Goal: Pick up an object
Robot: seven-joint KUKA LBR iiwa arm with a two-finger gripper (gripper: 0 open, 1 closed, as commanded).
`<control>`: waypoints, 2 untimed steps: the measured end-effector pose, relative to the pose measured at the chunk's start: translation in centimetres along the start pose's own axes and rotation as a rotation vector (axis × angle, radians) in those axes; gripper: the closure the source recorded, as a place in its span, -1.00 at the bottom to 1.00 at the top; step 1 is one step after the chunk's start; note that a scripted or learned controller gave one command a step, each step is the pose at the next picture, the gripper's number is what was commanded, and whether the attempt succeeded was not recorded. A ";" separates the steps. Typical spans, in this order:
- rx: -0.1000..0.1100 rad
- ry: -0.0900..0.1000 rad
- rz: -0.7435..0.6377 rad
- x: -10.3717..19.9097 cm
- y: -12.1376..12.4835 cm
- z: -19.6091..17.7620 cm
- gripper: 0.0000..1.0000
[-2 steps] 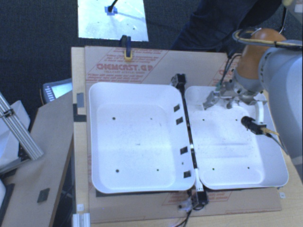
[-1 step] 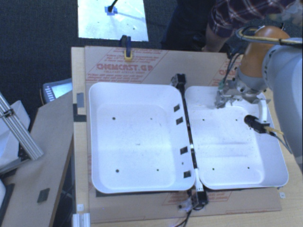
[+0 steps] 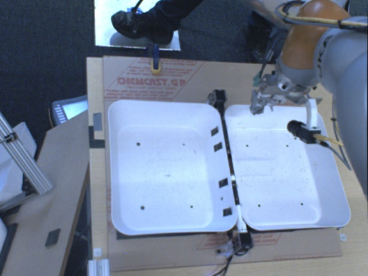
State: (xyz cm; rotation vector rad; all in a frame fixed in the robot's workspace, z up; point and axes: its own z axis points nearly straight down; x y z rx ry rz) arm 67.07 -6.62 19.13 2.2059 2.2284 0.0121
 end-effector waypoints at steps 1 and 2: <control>-0.001 0.001 -0.002 7.5 0.1 -7.2 1.00; 0.012 0.000 0.002 12.2 -0.2 1.1 1.00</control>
